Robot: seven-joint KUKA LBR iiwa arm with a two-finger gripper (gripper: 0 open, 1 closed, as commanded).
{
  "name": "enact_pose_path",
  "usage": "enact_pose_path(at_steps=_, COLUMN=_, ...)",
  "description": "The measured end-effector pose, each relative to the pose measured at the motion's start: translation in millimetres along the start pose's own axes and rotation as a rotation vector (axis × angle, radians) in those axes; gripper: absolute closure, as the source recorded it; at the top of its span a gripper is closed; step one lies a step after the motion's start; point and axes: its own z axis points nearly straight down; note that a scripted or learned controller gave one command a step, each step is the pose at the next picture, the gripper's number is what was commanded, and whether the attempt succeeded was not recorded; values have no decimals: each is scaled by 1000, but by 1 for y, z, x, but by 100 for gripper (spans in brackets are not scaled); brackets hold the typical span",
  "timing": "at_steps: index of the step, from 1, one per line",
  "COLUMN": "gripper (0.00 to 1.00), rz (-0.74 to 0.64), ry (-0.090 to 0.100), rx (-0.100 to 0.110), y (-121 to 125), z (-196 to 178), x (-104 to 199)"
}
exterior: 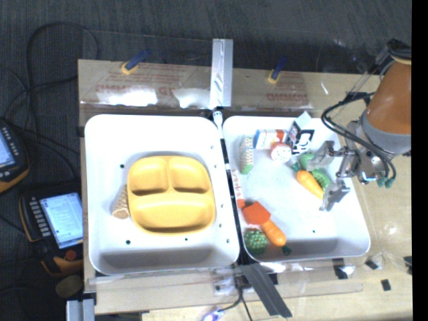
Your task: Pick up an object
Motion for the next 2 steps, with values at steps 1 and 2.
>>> enact_pose_path(at_steps=1, gripper=0, rz=-10, ry=1, rx=1, y=-30, z=115, x=-31)
enact_pose_path(at_steps=2, gripper=0, rz=0, ry=-8, rx=5, y=-19, z=130, x=-45)
